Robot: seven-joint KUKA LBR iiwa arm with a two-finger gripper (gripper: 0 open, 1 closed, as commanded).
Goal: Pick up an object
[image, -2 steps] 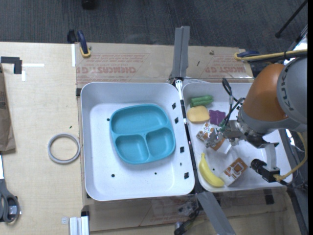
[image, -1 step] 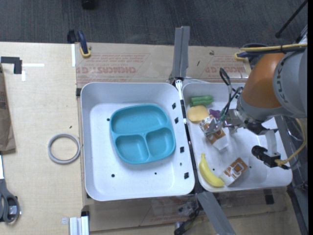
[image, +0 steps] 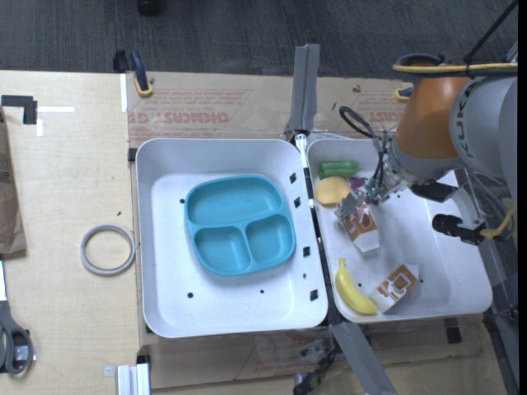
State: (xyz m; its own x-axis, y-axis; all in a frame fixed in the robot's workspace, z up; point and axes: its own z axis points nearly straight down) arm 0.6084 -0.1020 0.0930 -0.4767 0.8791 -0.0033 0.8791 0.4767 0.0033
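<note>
The bench (image: pixel 66 179) has a pale, matte wooden surface, with a sheet of brown printed cardboard (image: pixel 210 105) lying under the two shallow white plastic bins. The left bin (image: pixel 156 245) has smooth rounded corners and holds a turquoise plastic divided plate (image: pixel 240 224) with three moulded compartments, lying flat near the middle.

The right bin (image: pixel 445 299) holds the loose objects. A smooth green cylindrical piece (image: pixel 338 169) lies near the far left corner, and just in front of it sits a rounded yellow lump (image: pixel 331 190) with a dull, soft-looking skin. A small white and brown carton (image: pixel 363 227), boxy and printed, lies near the bin's middle. Closer to the front wall, a curved glossy yellow banana (image: pixel 352 293) rests beside a second brown and white carton (image: pixel 395 285), which lies tilted.

The grey arm with its rounded orange band (image: pixel 428 118) reaches in from the right. Its end effector (image: pixel 368 194) hangs low over the right bin, just above the first carton and beside the yellow lump; whether it is clenched, released or grasping anything cannot be told.

On the bench left of the bins lies a pale grey ring (image: pixel 107 248) of tape. A blue-handled clamp (image: pixel 138 71) sits at the cardboard's far edge.
</note>
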